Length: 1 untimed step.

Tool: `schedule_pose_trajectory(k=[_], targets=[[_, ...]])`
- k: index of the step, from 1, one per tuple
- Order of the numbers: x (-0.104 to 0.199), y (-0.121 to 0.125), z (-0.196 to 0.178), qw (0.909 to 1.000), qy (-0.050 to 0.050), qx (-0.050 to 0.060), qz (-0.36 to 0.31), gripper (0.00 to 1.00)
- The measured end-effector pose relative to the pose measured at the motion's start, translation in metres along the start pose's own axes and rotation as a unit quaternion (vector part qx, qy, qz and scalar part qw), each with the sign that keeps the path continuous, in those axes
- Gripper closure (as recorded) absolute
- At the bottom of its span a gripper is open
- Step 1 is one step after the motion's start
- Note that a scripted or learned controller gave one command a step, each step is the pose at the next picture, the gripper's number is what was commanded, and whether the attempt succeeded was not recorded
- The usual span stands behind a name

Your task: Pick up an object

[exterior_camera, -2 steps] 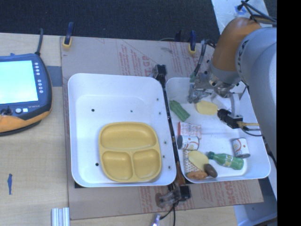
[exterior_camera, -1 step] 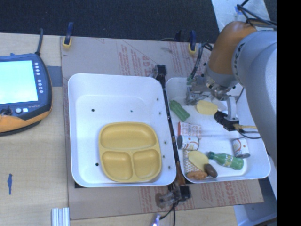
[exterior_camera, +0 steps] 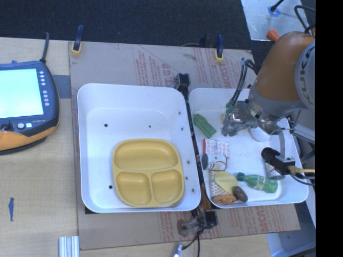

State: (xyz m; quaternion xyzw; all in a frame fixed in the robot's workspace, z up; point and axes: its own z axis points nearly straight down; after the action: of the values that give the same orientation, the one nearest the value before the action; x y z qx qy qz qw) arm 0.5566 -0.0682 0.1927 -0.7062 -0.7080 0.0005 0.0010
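Two bins sit side by side on a cardboard sheet (exterior_camera: 161, 63). The left bin (exterior_camera: 128, 116) holds one thing, a yellow tray (exterior_camera: 148, 172) with three compartments, lying in its lower half.

The right bin (exterior_camera: 244, 157) holds the pickable things, six that I can count:
- One green strip (exterior_camera: 204, 125) lies at the upper left, tilted, close to the wall the bins share.
- One red-and-white packet (exterior_camera: 216, 148) lies just below the strip.
- One yellow lump (exterior_camera: 226, 182) lies near the lower edge.
- One green bottle (exterior_camera: 258, 182) lies on its side, just right of the lump.
- One brown piece (exterior_camera: 225, 198) lies against the lower rim.
- One dark piece (exterior_camera: 240, 195), which looks like a pebble, touches the brown piece.

The gripper (exterior_camera: 233, 123) hangs over the upper middle of the right bin. It is just right of the strip, apart from it, and above the packet. Whether it is parted or closed I cannot tell, since the wrist covers it. The arm (exterior_camera: 284, 68) comes in from the upper right and hides that corner of the bin.

Two blue-and-yellow clamps (exterior_camera: 77, 42) (exterior_camera: 218, 46) grip the sheet's top edge. One pendant (exterior_camera: 21, 98) with a lit screen lies at the left of the frame.
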Motion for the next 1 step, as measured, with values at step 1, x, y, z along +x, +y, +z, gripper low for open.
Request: schedule_pose_trajectory(k=[1], targets=[[0.0448, 0.0261, 0.0009, 1.0000, -0.001, 0.000, -0.002, 1.00]])
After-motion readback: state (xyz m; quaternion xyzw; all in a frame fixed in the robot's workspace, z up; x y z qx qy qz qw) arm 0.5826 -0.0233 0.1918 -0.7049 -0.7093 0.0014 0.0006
